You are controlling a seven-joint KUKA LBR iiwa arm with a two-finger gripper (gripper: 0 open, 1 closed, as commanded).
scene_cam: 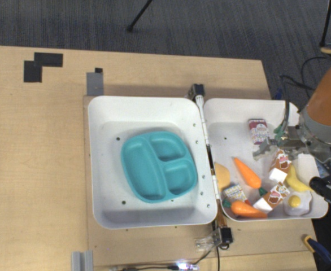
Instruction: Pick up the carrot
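Currently the gripper (267, 146) is hovering at the right of the frame, over the right bin (233, 117); whether it is released or clenched cannot be told. Nothing is sitting in it. Just below-left, the carrot (248, 173) is lying tilted. A second orange piece (248, 209) is resting near the bin's lower wall. Risk: crowded toys (278, 192) are inviting a wrong grasp.

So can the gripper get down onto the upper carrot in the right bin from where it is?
Probably yes. The gripper hangs just up and right of that carrot, whose top is uncovered; a small carton sits close by.
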